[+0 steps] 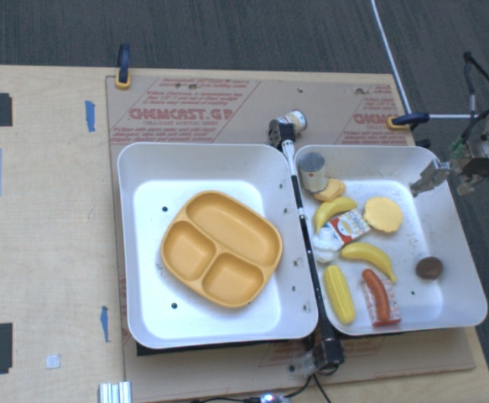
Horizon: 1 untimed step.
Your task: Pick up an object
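While the gripper (429, 177) hangs over the far right corner of the right bin (460, 250) — how wide it stands I cannot tell — a straight descent risks striking the rim and missing the round yellow piece (383, 215) lying nearby in that bin.

Fixed overhead cam, slanted down on both bins (135, 225).

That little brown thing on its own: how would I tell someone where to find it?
Look in the right-hand white bin, the one full of toy food. Near its right wall, past the bananas and the red sausage, sits a small brown ball. It is the only dark, round piece, and it touches nothing else.
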Each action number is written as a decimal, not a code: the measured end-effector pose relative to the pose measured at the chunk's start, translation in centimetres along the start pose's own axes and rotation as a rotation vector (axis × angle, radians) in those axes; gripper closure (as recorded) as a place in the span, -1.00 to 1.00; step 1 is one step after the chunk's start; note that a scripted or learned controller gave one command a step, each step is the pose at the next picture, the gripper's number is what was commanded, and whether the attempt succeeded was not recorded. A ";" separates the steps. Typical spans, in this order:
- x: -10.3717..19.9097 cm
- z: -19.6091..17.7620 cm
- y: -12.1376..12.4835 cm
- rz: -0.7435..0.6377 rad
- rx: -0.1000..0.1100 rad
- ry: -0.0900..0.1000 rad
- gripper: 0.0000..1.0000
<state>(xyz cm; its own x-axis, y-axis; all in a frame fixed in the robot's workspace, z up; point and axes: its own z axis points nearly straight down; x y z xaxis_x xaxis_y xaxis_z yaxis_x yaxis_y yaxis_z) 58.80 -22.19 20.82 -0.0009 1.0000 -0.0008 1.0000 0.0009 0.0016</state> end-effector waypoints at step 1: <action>2.9 12.2 0.9 -0.001 -0.002 0.000 -1.00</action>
<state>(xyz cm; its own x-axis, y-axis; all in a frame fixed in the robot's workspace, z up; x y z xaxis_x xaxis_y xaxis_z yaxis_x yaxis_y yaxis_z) 59.70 -19.35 8.58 -0.0016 1.0000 -0.0009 1.0000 0.0016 0.0031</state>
